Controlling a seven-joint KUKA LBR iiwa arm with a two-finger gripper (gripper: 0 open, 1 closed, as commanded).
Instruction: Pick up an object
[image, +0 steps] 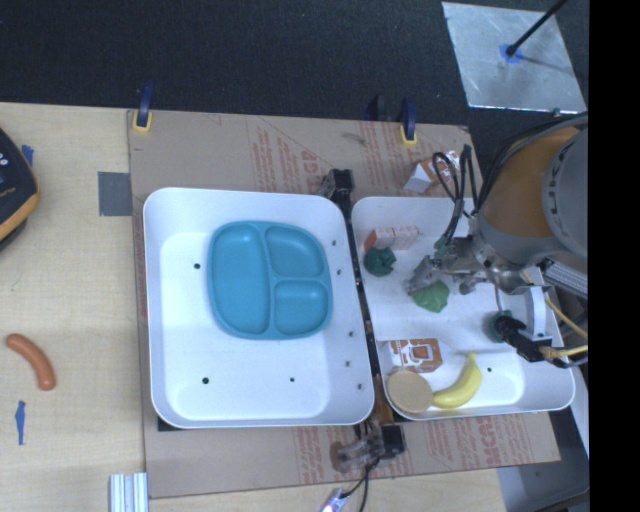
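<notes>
Down in the right bin (520, 392), the jaws (432, 277) hang just above a green lump (433, 297); whether they are open or closed, I cannot tell. Nearby lies a banana (459, 386).

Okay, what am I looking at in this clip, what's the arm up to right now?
The arm's gripper is down in the right bin, at a light green object. Whether it has a grip is unclear. A dark green object, a banana and a small packet also lie there. The left bin holds a blue divided plate.
</notes>
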